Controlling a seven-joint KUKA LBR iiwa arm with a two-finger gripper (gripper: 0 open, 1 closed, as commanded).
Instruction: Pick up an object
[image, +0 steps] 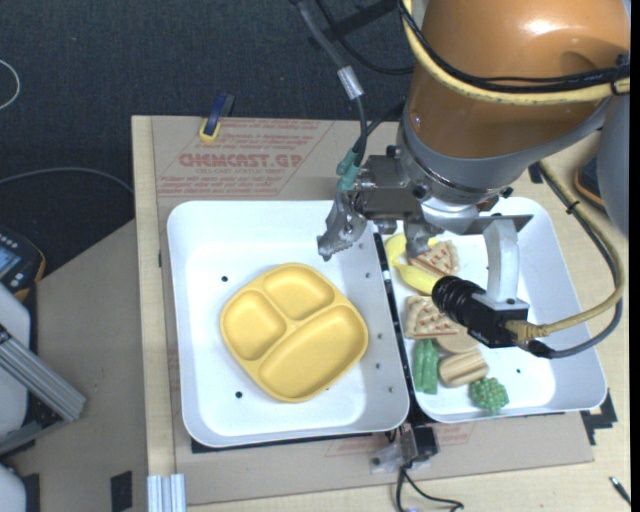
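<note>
From the camera view I take the yellow divided plate (293, 331) as my landmark: it lies alone in the left bin (190, 250), three compartments up, slightly turned. Just right of it, past the ridge where the two bins meet, the right bin (565, 290) holds the toy food I could go for: a banana (408, 272) at the far end from me, a waffle piece (437, 259) beside it, a second waffle piece (428, 321) nearer, then a green pod-like vegetable (426, 366), a tan bread-like piece (460, 369) and a broccoli floret (489, 394) at the near end. The gripper (436, 240) hangs over the banana and the far waffle, right of the plate's far corner, and the wrist housing hides its tips, so I cannot tell how the claw stands; nothing reads as lifted. I judge this to be the approach step, with no grasp made. The next move, as I see it, calls for a straight descent onto one piece, likely the banana, and a clean closure that avoids the waffle touching it and the bin wall. Beyond the plate, on the brown board (250, 150) under the bins, red print reads roughly "CHEMCAST GP" with smaller lines I cannot make out. A blue and yellow clip (214, 117) sits at the board's far edge.
</note>
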